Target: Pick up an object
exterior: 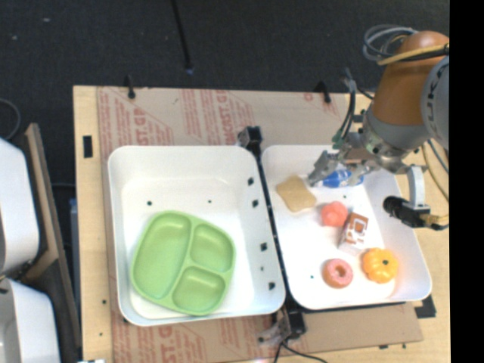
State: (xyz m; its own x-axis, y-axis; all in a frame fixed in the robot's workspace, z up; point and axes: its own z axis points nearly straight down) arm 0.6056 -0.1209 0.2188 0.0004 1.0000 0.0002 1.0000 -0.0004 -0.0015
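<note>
Two white bins are seen side by side: the left bin (125, 176) bears a green tray (184, 262), and the right bin (401, 293) bears the small items. By the look of it, nothing is lifted yet; the pick is judged to be at the reach stage. The gripper (338, 166) is lowered at the right bin's far edge, over a blue object (336, 178). How far it is opened cannot be told, nor any grasp. Nearby a tan sponge (296, 194), pink ball (333, 214), small box (354, 231), donut (337, 273) and pumpkin (379, 265) are laid.
</note>
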